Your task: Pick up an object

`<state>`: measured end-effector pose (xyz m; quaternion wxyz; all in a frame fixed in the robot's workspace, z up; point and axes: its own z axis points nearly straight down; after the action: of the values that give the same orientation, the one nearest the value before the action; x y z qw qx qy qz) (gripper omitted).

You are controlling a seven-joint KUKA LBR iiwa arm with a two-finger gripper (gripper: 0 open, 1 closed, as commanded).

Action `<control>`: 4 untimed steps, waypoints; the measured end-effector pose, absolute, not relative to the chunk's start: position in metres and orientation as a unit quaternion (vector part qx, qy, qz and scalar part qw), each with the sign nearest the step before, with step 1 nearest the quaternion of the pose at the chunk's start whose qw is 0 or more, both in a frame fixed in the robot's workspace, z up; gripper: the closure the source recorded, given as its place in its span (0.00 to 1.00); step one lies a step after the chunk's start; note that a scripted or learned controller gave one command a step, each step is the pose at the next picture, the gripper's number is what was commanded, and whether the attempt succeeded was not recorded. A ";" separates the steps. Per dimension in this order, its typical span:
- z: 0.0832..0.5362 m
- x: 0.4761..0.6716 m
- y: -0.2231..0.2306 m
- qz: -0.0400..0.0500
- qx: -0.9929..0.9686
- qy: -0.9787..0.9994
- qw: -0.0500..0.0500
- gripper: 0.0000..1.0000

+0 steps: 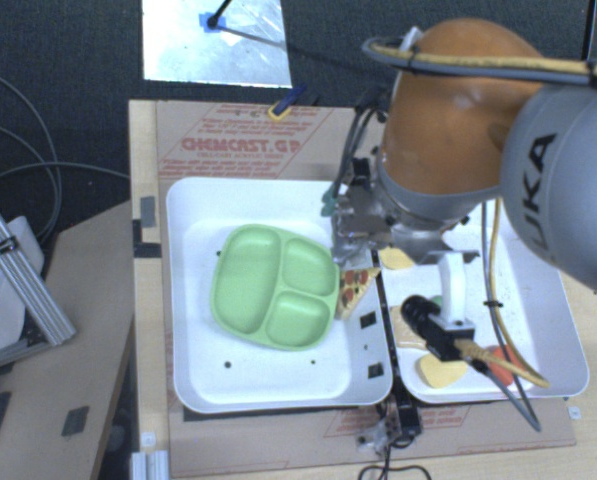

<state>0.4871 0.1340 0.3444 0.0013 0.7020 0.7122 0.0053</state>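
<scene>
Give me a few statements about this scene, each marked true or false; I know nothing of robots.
The green plate lies in the left-hand bin. True.
The green plate has one compartment. False: it has three.
The hand is near where the two bins meet. True.
A pizza slice lies on the plate. False: the pizza-slice toy lies beside the plate's right edge.
The right-hand bin holds a pale yellow piece. True.
</scene>
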 end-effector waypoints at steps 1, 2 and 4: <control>0.351 0.488 0.128 0.002 0.704 0.710 0.001 1.00; 0.362 0.488 0.128 0.003 0.701 0.713 0.002 1.00; 0.348 0.493 0.105 0.003 0.704 0.710 0.001 1.00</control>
<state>0.4933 0.1054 0.3483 0.0007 0.7043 0.7098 0.0031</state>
